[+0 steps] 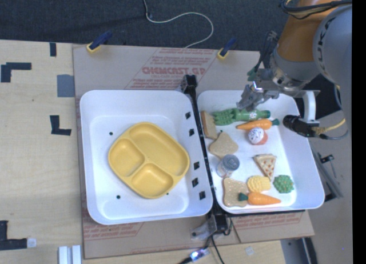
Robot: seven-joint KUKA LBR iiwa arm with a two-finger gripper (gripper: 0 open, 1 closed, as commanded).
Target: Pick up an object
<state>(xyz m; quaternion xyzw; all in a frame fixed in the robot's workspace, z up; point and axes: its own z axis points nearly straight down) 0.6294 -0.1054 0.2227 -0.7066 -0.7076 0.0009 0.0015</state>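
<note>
Bench, two white bins (91,160); end effector (250,102) above green toy (234,115), finger state unclear.

Glossy yellow plastic tray (148,159); smooth white plastic bins (94,143); matt cardboard (166,68).

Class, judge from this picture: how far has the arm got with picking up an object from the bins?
Done: the claw has reached the right bin and sits low over the green vegetable. In hand: nothing visibly lifted; all the toy food lies in the bin. Left: grasp and raise an item. The yellow tray is untouched.
</note>
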